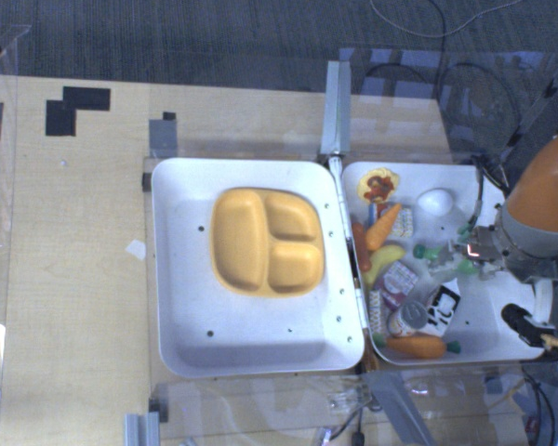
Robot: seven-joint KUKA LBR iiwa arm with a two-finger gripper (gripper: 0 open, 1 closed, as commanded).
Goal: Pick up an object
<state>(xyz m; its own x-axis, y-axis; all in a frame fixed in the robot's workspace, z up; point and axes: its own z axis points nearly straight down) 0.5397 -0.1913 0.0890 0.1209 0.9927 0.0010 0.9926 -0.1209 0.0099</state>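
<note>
Clutter is seen heaped along the left wall of the right bin (502, 337), and that is where a pick would have to be made. In the camera view, the gripper (458, 254) is seen low over the middle of this bin, reached in from the right edge under the orange band of the arm (544, 198). Whether it is released or clenched cannot be told, since its tip is lost among small green and pale items; nothing can be said to be held.

From the gripper, the nearest sizeable things lie to the left and toward the near wall. A black-and-white packet (439, 308) is seen just below it, tilted. A carrot (384, 226) lies up-left, its long axis slanted from the far right down to the near left. A second orange piece (417, 346) lies along the near wall, its long axis parallel to that wall. A white ball (436, 202) sits toward the far wall, apart from the heap.

The left bin (181, 268) is seen to carry a yellow divided tray (265, 240) at its centre, well apart from the gripper.
</note>
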